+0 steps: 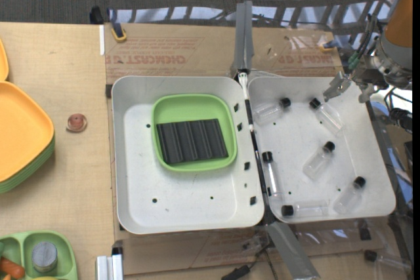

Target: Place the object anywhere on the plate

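Observation:
A green square plate (191, 105) sits in the left white bin (184, 213). A dark grey ribbed block (195, 141) lies flat on the plate and covers most of its floor. Several clear vials with black caps lie scattered in the right white bin (374, 141), among them one vial (326, 113) near the back and another vial (318, 159) in the middle. My gripper (350, 90) hangs over the back right corner of the right bin. It is open, its two fingers are spread, and nothing is between them. It is far from the plate.
A stack of orange plates (20, 134) lies on the wooden bench at far left, with a small reddish knob (77, 121) beside it. A green divided tray (33, 259) sits at the bottom left. A metal divider (244, 36) runs behind the two bins.

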You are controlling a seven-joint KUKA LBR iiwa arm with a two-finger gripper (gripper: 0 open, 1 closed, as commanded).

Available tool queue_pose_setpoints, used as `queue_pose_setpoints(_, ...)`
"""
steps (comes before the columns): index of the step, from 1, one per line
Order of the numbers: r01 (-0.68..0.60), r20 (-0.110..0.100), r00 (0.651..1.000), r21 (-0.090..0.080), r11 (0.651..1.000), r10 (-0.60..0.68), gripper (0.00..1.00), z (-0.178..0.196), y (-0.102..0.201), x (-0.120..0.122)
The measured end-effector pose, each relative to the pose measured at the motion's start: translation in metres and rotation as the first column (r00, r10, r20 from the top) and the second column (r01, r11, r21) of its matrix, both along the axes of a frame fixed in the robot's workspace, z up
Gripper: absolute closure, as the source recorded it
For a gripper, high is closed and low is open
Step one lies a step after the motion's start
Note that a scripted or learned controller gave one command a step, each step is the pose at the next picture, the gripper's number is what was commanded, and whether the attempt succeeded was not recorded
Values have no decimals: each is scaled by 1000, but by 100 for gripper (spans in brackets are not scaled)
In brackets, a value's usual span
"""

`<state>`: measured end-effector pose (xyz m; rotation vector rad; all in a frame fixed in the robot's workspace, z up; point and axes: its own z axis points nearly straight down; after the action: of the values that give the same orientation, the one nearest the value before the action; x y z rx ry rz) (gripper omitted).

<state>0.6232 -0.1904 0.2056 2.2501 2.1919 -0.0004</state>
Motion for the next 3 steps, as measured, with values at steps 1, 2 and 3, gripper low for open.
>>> queue_pose_setpoints(1, 132, -3, 991, 0, 991, -132, 0, 16, -29, -34)
queue_pose_setpoints(2, 236, -4, 972, 0, 972, -236, 0, 31, 27, -53)
queue_pose_setpoints(3, 339, -5, 941, -1, 941, -339, 0, 27, 77, -57)
